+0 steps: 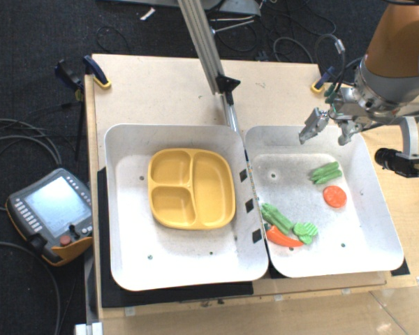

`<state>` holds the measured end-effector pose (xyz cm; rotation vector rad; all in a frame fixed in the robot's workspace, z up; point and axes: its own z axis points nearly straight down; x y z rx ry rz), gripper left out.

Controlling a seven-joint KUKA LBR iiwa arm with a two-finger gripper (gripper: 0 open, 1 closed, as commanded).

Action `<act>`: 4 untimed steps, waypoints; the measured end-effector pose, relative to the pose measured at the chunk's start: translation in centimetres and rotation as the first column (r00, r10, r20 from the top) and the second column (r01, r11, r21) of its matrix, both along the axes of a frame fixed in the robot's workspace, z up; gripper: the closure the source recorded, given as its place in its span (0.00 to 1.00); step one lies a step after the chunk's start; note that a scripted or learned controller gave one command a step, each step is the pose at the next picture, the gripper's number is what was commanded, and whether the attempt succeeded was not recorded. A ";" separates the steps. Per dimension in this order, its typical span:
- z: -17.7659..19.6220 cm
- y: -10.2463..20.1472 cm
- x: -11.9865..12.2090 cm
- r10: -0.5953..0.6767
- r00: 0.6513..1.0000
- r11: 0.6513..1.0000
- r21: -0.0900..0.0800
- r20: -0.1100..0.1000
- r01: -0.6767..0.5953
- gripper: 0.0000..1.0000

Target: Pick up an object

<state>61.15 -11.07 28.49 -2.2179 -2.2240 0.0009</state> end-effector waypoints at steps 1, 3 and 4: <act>0.0 0.0 0.0 -0.001 1.000 1.000 0.000 0.001 0.001 0.00; -10.2 0.3 0.6 -0.001 1.000 1.000 0.000 -0.004 0.001 0.00; -15.3 0.1 0.5 -0.003 1.000 1.000 0.000 -0.004 0.003 0.00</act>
